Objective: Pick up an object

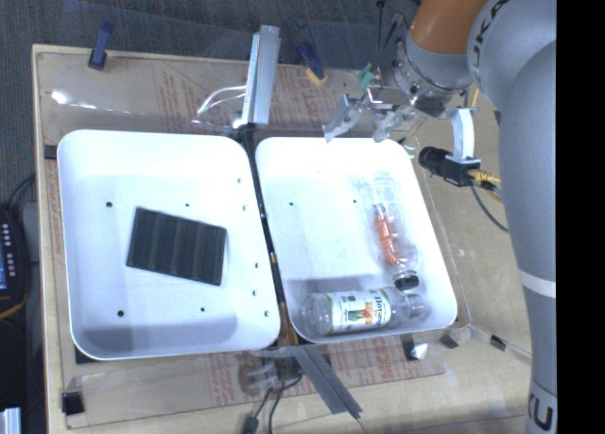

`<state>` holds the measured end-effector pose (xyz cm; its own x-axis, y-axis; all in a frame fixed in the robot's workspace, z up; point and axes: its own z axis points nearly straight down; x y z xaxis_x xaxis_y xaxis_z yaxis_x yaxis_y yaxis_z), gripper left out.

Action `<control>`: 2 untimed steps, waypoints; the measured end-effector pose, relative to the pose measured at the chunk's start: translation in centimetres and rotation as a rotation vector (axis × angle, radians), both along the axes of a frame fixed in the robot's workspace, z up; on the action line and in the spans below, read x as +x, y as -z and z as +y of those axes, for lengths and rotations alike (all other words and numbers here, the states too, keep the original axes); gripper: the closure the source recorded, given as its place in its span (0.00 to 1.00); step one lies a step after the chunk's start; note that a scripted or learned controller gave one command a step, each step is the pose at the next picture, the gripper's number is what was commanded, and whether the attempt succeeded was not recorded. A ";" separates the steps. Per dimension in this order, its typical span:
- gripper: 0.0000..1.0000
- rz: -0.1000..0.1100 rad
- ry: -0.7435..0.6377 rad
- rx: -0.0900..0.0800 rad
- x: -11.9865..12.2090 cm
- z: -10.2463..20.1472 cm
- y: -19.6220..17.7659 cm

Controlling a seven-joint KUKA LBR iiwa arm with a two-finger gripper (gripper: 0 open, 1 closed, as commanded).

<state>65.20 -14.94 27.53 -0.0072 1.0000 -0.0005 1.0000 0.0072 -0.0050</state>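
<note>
My gripper [364,126] hangs above the far rim of the right bin [312,224], its two pale fingers spread apart with nothing between them. In that bin a clear plastic bottle with orange contents [389,232] lies lengthwise near the right wall. A second clear bottle with a green and white label [361,311] lies across the near edge. A flat black ribbed pad [178,246] rests in the middle of the left bin [95,167].
A metal bar [261,78] rises at the back between the two bins. A black cable plug [442,164] and wires hang off the arm by the right bin's far right corner. Blue clamps [98,47] sit on the bench's back edge.
</note>
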 end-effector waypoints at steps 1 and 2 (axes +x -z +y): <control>0.00 0.000 -0.046 0.000 -5.3 -6.2 6.5; 0.00 -0.002 -0.076 0.001 -9.4 -6.0 6.8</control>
<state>55.80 -20.98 20.75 -0.0834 0.9965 0.0000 0.9965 0.0834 -0.0035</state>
